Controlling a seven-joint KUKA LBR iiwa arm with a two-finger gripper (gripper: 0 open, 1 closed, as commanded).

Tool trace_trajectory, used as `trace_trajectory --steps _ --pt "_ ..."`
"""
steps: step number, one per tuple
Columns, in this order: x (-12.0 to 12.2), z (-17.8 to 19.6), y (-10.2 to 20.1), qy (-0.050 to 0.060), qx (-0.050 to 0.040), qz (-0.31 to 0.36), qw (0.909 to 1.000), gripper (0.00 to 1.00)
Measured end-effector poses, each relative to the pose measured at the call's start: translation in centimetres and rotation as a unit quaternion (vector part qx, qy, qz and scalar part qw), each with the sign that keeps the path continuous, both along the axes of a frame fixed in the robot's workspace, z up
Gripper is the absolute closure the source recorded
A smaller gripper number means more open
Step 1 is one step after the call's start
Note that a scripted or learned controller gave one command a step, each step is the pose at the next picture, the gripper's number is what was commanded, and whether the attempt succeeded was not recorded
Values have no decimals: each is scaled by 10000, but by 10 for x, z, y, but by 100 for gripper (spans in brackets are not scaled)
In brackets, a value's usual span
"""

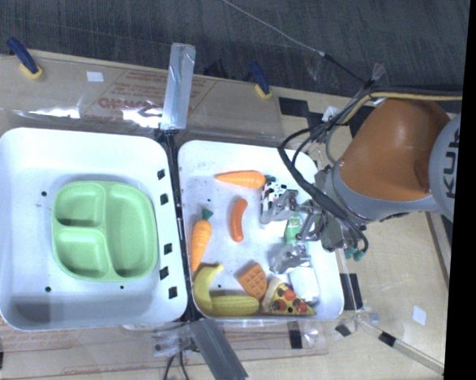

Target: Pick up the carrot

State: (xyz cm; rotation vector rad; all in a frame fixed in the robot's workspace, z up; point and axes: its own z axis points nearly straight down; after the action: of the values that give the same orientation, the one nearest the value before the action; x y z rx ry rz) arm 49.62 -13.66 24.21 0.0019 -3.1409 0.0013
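Two orange carrots lie in the right bin (pixel 190 159). One carrot (pixel 240 178) lies crosswise near the far wall. The other carrot (pixel 200 243), with a green top, lies lengthwise by the left wall. My gripper (pixel 285 229) hangs over the bin's right half, right of both carrots and touching neither. Its fingers (pixel 276 202) stand apart, so it is open. A small green object (pixel 293 227) shows between them; whether it is touched is unclear.
A red sausage (pixel 238 218) lies between the carrots. Banana (pixel 204 281), corn (pixel 231 306), waffle (pixel 252 279), pizza slice (pixel 283 299) and a white piece (pixel 304 281) crowd the near end. The left bin (pixel 9 210) holds a green divided plate (pixel 103 229).
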Motion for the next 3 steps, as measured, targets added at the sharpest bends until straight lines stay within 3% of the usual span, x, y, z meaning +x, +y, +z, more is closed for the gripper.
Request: trace_trajectory --steps 1,2,3 --pt "-2 -52 80 3 15 350 9994 0" --pt "1 -98 33 15 6 -439 9990 0" --pt "-1 -145 13 -113 -15 728 9973 0"
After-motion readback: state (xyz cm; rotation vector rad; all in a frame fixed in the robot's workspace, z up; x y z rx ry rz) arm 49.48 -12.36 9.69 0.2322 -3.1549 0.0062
